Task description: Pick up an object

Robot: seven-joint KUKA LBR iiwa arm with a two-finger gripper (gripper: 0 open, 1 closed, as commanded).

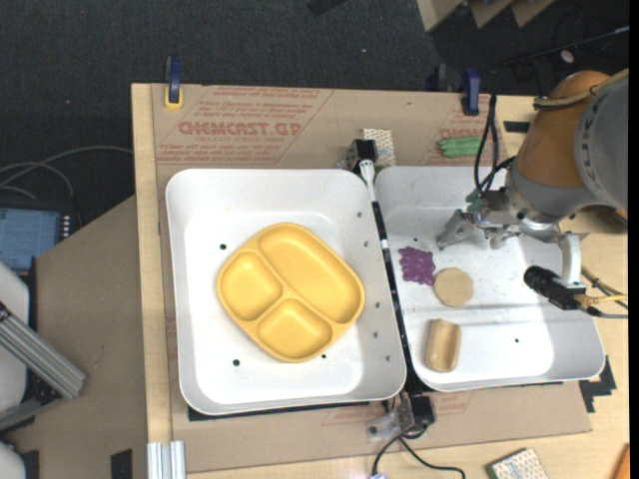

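The right bin (559, 362) holds three small things: a purple bunch of grapes (416, 263) near its left wall, a flat round tan biscuit (453, 287) just right of the grapes, and a tan bread-like roll (442, 344) near the front. My gripper (479, 234) hangs over the back half of this bin, above and right of the grapes and apart from them. Its fingers are spread open with nothing between them.
A yellow three-part plate (290, 290) lies in the middle of the left bin (200, 208). The arm (564, 158) covers the right bin's back right corner, and a black part (549, 285) juts from it over the bin's right side. A green item (459, 147) lies on the board behind.
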